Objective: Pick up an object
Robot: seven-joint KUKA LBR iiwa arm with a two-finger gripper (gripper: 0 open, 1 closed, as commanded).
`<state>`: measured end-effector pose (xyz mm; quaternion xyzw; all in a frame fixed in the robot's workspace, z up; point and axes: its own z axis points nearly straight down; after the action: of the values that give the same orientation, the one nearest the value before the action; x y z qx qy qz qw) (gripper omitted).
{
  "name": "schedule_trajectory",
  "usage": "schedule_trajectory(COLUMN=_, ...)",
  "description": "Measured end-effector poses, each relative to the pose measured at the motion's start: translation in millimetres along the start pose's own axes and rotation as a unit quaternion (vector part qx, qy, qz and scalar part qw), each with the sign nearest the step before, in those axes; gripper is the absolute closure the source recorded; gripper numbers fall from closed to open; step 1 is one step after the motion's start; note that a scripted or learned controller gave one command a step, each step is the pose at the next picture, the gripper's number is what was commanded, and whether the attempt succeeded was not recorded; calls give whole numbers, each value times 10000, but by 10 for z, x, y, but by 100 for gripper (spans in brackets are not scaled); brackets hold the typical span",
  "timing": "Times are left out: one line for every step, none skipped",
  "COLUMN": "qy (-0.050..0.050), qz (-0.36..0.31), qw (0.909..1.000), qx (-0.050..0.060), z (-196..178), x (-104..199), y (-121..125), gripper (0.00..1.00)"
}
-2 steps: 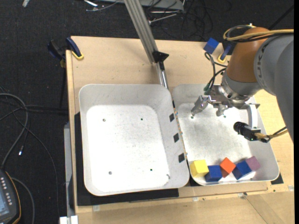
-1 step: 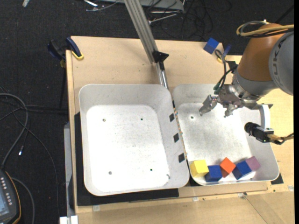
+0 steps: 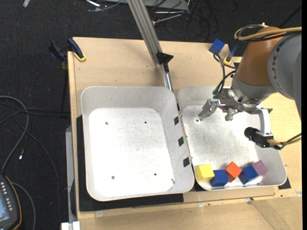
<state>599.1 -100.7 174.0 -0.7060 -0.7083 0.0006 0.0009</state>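
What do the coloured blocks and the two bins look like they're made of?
Blocks: probably painted wood or foam; flat matte colours, crisp cube edges, no shine. Which one is unclear. Bins: likely thin moulded plastic; white, rounded corners and rolled rims, with dark scuff speckling on the floors.

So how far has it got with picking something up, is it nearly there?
Nothing looks picked up yet. The yellow block, two blue blocks, orange block and purple block all lie along the near edge of the right bin. The hand hangs over that bin's far end, away from them with nothing in it. Still to do: move over one, descend, grip, lift.
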Motion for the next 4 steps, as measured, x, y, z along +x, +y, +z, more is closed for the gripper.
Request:
schedule_trajectory(qy=4, qz=-8, qw=10000, qx=-7, z=-225, x=223, y=-246, gripper=0)
schedule_trajectory(qy=9, qz=-23, qw=10000, qx=4, z=-209, x=754, y=-427, gripper=0)
schedule_trajectory(qy=0, qz=7, qw=10000, qx=-19, z=-312, x=722, y=-413, gripper=100)
schedule_trajectory(qy=11, qz=-26, qw=10000, qx=12, z=-199, x=1327, y=-667, gripper=100)
